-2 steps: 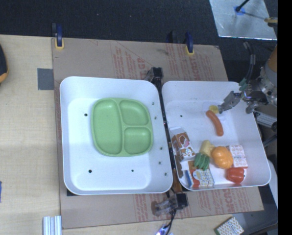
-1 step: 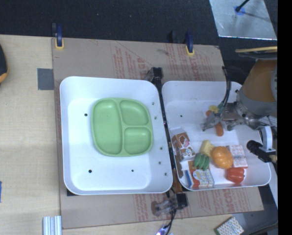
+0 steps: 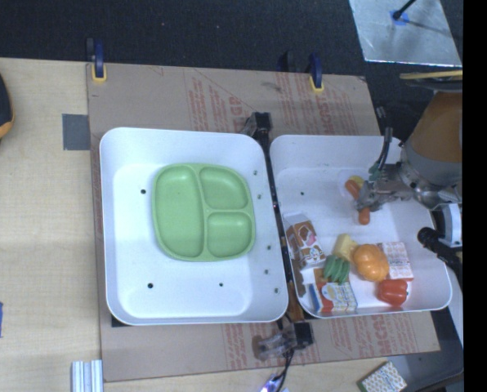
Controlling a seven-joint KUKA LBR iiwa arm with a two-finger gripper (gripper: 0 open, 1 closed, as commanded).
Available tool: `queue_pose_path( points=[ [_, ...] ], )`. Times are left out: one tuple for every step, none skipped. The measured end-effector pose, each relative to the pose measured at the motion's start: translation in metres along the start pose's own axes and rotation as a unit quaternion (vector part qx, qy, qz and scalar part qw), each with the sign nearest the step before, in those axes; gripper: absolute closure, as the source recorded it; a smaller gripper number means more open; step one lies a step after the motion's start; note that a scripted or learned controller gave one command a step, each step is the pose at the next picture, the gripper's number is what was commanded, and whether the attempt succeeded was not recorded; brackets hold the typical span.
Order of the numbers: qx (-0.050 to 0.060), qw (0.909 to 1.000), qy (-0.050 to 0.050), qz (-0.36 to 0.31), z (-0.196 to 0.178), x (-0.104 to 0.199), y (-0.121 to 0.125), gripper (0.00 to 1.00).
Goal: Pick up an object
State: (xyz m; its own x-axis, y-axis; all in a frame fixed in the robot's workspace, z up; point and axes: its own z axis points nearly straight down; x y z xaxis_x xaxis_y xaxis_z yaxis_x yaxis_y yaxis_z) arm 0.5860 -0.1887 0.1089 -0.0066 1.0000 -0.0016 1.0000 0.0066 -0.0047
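Hovering gripper [image 3: 373,193] in right bin [image 3: 309,158], seemingly pinching a small orange piece [image 3: 357,189]; grip unclear.

I see two bins side by side on the tabletop [image 3: 39,219]: left bin [image 3: 125,284] holds a divided plate [image 3: 203,211], right bin [image 3: 309,158] holds small items clustered along its near edge.

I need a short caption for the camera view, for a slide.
The tool reaches down at a small orange item in the right bin; a green divided plate lies in the left bin.
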Motion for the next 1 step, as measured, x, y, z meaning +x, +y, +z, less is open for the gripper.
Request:
queue_pose_path(
  points=[
    [-0.003,1.0000,0.001,0.000,-0.0505,0.0328,0.0054,1.00]
  ],
)
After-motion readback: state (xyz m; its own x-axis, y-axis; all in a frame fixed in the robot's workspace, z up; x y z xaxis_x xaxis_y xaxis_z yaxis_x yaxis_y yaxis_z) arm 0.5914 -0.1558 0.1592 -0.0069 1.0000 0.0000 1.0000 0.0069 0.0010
